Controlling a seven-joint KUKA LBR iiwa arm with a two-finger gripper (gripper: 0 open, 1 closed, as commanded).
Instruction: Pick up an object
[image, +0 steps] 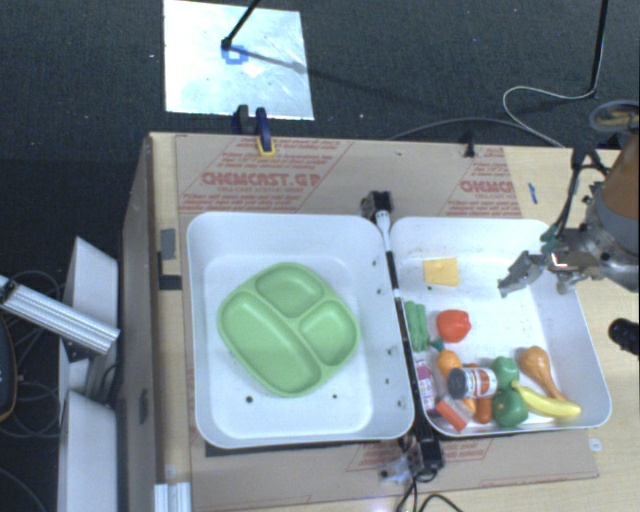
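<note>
Gripper (524, 272) hangs over the right bin (580, 345), and I cannot tell its state. Left of it, far off, sits a green plate (288, 328). Nearer left lies a yellow block (441, 271); below left, a red pepper (453, 323).

Green divided plate (288, 328), yellow cheese block (441, 271), red pepper (453, 323), yellow banana (546, 403).
</note>
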